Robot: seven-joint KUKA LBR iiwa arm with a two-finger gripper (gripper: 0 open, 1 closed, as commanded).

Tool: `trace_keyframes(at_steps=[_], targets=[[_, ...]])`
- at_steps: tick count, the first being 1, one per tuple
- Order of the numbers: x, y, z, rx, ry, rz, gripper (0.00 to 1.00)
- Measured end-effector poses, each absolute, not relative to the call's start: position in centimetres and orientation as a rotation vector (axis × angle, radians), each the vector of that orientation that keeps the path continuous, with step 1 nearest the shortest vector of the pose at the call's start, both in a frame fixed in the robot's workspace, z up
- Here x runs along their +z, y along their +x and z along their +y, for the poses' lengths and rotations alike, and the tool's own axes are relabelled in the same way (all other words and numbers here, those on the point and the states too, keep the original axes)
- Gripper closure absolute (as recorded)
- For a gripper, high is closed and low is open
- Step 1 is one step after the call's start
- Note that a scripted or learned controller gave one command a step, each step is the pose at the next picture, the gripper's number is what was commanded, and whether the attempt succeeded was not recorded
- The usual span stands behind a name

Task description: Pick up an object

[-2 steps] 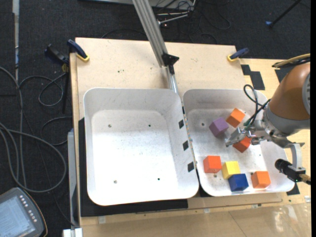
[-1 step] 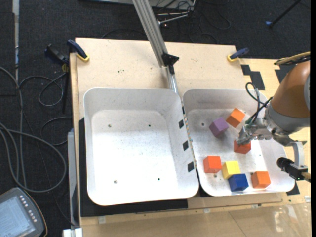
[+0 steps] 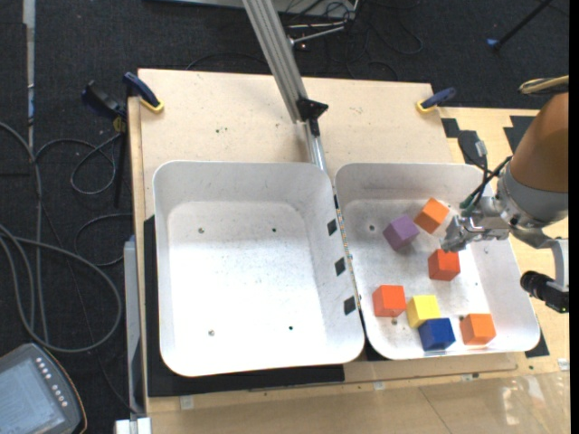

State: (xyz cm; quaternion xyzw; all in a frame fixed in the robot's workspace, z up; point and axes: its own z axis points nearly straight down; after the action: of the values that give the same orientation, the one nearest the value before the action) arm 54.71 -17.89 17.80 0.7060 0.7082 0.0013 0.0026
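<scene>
Nearest to us, in the front of the right-hand shallow white plastic bin, we see a row of small cubes: an orange cube at the front right corner, a blue cube touching a yellow cube just behind it, and an orange-red cube just to their left. Farther back lies a red cube, and right above it hangs the grey two-finger gripper, reaching in from the right; we cannot tell how wide it is parted or whether it grips anything. Behind it sit a purple cube and a light orange cube, near each other. The left-hand shallow white plastic bin adjoins it. Beyond both, a slanted grey metal pole rises from the beige wooden bench, with yellow-and-blue clamps at the far corners.
</scene>
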Motion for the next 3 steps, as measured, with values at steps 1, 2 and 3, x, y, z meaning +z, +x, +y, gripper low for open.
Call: trace_keyframes(at_steps=[1,2,3], targets=[[23.1,54.9,-17.9,0.005,2.212,2.22,1.0],[21.6,55.0,-17.9,-0.002,2.219,2.224,1.0],[22.7,56.1,-13.0,0.004,2.211,2.23,1.0]])
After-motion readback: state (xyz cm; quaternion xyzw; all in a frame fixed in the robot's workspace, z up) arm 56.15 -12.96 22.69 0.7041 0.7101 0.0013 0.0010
